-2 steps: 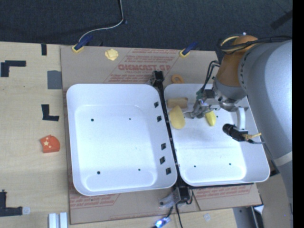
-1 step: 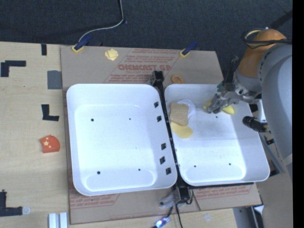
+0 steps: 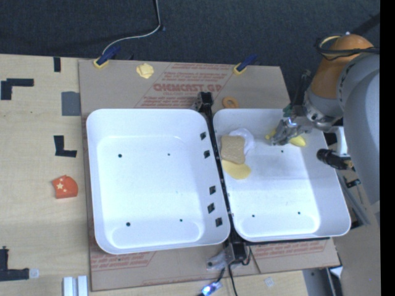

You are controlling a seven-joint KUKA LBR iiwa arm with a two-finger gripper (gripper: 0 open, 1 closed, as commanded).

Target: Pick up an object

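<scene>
The arm reaches in from the right and its gripper is down in the right bin, near that bin's far right corner. The view is too small and blurred here to tell its state. A small yellow piece lies just beside the gripper, toward the bin's right wall, and whether it touches the gripper is not clear. At the right bin's left wall, toward the far end, a tan block rests on a crumpled white piece, and a flat yellow piece lies touching the block's near edge. The left bin sits edge to edge with the right one on a cardboard sheet. On the cardboard, past the bins' far edges, a yellow lump lies near the left corner and an orange ring lies close to the right bin's far left corner. Well left of the bins, on the bench, sits a red object.
</scene>
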